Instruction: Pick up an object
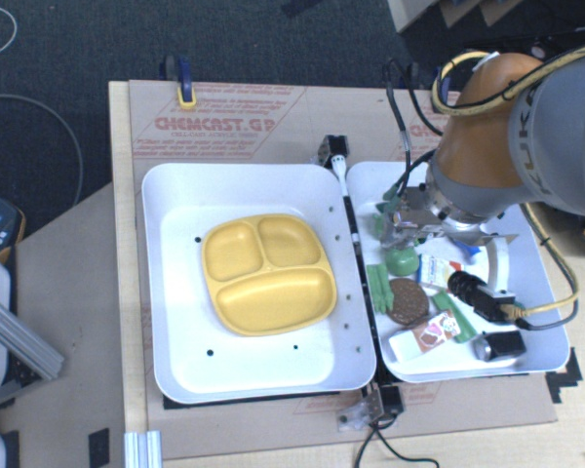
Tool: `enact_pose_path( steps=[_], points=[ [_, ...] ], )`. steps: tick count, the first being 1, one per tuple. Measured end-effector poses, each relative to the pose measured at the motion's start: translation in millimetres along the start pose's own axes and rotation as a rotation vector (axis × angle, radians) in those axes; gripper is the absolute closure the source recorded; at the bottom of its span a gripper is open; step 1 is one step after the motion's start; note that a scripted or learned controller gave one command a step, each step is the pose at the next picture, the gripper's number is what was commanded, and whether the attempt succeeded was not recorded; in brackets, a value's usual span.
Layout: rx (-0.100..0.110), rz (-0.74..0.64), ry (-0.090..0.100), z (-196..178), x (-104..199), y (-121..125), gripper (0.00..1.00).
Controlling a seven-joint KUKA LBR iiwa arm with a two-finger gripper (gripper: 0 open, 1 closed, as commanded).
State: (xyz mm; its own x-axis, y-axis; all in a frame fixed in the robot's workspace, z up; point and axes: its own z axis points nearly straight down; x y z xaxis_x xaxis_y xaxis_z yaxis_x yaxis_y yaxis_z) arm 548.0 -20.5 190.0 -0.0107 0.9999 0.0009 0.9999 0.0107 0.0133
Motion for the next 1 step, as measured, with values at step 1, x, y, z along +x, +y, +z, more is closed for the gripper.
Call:
enact_pose_path(
  steps=[1],
  points=[
    [-0.002, 0.004, 0.002, -158.6, 36.3, -29.4, 1.0]
  ],
)
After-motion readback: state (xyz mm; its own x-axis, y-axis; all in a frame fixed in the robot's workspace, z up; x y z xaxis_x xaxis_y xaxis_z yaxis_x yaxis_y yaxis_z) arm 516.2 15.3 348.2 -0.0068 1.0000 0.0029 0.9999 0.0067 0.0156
